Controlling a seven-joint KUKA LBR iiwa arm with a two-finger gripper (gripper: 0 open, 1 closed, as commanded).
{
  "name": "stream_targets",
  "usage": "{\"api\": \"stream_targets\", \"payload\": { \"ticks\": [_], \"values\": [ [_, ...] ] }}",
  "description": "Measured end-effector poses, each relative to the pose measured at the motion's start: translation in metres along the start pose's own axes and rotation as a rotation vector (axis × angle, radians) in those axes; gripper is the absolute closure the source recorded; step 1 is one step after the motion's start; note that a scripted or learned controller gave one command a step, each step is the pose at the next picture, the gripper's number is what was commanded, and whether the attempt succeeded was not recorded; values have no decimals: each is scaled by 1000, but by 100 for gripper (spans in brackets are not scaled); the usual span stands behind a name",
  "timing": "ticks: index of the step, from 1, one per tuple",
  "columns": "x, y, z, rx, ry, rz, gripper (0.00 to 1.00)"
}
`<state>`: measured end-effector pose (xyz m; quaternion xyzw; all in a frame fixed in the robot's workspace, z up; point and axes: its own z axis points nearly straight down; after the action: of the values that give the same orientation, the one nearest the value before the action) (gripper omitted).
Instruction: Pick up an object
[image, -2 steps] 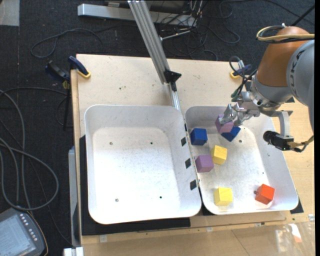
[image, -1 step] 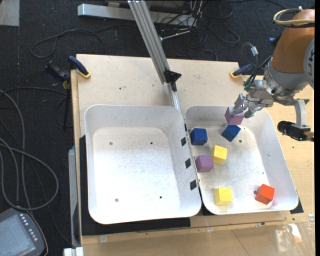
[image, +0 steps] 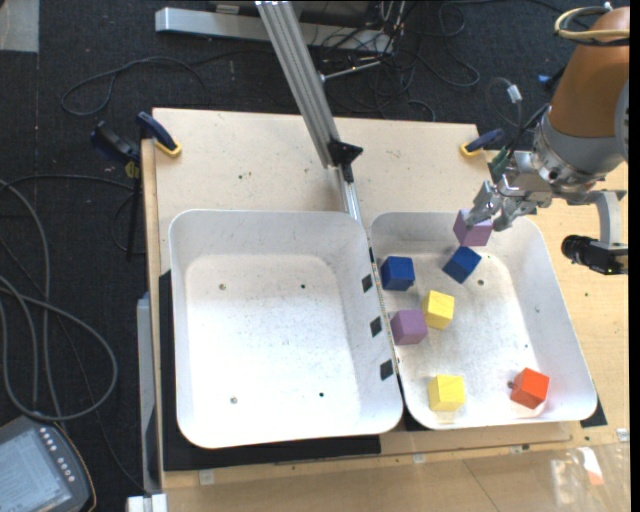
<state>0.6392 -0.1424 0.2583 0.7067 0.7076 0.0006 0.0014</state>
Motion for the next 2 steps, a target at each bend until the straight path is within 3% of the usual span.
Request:
{"api": "stream_targets", "payload": {
  "ticks": [2],
  "values": [
    [116,-34,-6,6,3,-7,100]
  ]
}}
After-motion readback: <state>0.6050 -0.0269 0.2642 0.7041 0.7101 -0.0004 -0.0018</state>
